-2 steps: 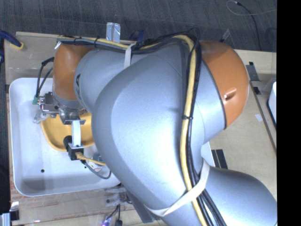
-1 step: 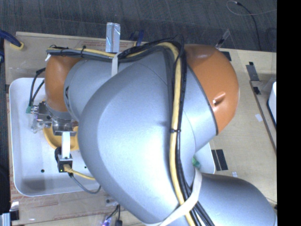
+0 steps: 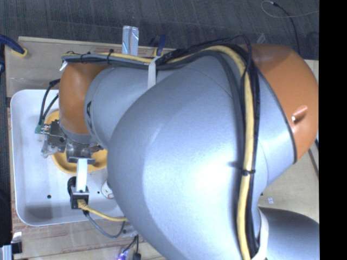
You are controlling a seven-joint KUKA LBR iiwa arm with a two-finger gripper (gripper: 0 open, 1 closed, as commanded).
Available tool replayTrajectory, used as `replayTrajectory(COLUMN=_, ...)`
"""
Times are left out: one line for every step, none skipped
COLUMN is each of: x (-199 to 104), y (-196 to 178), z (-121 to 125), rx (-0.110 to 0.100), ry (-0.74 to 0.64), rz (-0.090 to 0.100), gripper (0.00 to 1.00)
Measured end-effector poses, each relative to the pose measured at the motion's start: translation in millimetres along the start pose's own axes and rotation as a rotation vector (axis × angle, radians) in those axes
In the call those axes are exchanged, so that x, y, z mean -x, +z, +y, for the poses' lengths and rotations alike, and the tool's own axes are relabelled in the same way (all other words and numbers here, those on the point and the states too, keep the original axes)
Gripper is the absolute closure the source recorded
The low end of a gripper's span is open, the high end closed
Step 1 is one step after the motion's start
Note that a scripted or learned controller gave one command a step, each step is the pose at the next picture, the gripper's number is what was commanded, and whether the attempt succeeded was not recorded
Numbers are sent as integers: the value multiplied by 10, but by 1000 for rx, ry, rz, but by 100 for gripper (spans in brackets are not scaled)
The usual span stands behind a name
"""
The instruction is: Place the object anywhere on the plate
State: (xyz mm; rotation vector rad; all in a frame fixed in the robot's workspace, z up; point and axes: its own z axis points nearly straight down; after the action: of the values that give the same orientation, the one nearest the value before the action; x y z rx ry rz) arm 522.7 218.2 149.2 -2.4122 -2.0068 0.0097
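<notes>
Yellow plate [image 3: 60, 161] lies in left white bin [image 3: 21, 145], mostly hidden under wrist. End effector [image 3: 57, 142] hangs right over plate, at about 9 o'clock from big grey arm [image 3: 190, 161]. Object itself: cannot find it, arm covers most of both bins. Whether end effector carries anything, cannot tell. Judgement: coming move is straight down, no sideways travel needed, since plate is directly below.

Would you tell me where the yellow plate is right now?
The yellow plate lies in the left white bin, on the camera view's left, mostly hidden under the arm's wrist and gripper.
</notes>
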Motion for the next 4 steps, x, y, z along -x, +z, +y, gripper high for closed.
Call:
replayTrajectory(x=15, y=95, z=-102, rx=0, ry=-265, rz=-1, gripper=0)
replayTrajectory(x=-3, y=-433, z=126, rx=4, ry=-361, rz=0, gripper=0)
replayTrajectory(x=473, y=-411, z=977, rx=5, ry=-519, rz=0, gripper=0)
replayTrajectory(x=470, y=-411, z=975, rx=5, ry=-520, rz=0, gripper=0)
